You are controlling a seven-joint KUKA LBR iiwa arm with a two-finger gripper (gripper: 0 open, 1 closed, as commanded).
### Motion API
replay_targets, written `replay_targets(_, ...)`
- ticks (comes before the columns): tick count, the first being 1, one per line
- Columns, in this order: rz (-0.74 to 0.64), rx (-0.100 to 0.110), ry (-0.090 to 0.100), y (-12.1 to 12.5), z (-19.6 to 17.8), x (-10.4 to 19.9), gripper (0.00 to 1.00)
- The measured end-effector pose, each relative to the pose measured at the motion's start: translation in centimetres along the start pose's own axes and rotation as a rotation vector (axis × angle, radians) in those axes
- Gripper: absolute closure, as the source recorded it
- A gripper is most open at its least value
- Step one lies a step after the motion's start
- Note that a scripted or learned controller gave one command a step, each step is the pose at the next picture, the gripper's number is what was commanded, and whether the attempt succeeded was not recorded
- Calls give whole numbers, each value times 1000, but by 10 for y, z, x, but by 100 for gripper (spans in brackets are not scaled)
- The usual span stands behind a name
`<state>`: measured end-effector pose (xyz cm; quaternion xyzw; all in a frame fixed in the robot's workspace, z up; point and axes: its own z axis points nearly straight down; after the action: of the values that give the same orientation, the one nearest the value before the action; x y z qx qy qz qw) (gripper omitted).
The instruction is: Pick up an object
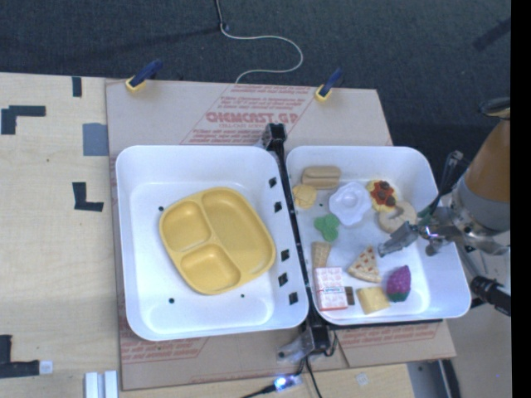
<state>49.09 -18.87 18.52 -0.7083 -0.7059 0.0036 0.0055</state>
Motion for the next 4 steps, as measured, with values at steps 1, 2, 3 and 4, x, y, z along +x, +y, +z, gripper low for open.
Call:
replay_targets(1, -4, -10, -3, 2, -6, 1, 0)
replay_targets(2, -4, -5, -1, 1, 40, -4, 0)
replay_targets(3, -4, -5, 0, -4, 85, -5, 0)
replay_targets(4, -4, -11, -1, -3, 98, -5, 0)
